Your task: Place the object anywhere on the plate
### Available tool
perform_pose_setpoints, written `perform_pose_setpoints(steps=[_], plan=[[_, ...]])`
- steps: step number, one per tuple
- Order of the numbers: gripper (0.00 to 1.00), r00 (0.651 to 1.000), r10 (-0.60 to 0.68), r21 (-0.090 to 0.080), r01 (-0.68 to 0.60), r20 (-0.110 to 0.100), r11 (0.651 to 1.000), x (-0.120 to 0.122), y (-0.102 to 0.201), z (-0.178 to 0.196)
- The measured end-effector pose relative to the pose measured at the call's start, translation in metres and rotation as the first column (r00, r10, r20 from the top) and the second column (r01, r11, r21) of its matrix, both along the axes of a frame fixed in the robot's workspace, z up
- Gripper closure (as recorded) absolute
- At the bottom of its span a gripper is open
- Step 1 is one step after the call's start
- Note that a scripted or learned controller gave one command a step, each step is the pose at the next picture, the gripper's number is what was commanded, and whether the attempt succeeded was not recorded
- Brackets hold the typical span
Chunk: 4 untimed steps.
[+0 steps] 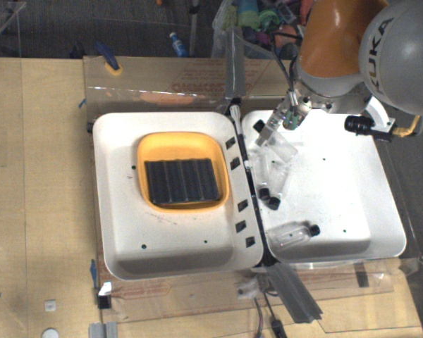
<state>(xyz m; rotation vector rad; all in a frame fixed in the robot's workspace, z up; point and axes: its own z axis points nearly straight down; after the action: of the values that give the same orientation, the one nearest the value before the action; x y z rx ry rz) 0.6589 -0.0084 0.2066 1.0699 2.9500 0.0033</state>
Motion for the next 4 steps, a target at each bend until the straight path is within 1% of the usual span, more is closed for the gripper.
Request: perform_pose_setpoints(steps=[1, 2, 3, 4], plan=[[1.0, 0.997, 0.081, 0.0, -0.081, -0.003, 0.997, -0.001, 0.002, -0.002], [1.0, 0.988, 0.156, -0.001, -0.156, 0.004, 0.988, 0.002, 0.008, 0.023], [0.0, 0.988, 0.156, -0.001, -0.156, 0.004, 0.988, 0.002, 0.008, 0.023], [0.0, 0.935, 0.355, -0.004, -0.355, 0.005, 0.935, -0.011, -0.078, 0.076]])
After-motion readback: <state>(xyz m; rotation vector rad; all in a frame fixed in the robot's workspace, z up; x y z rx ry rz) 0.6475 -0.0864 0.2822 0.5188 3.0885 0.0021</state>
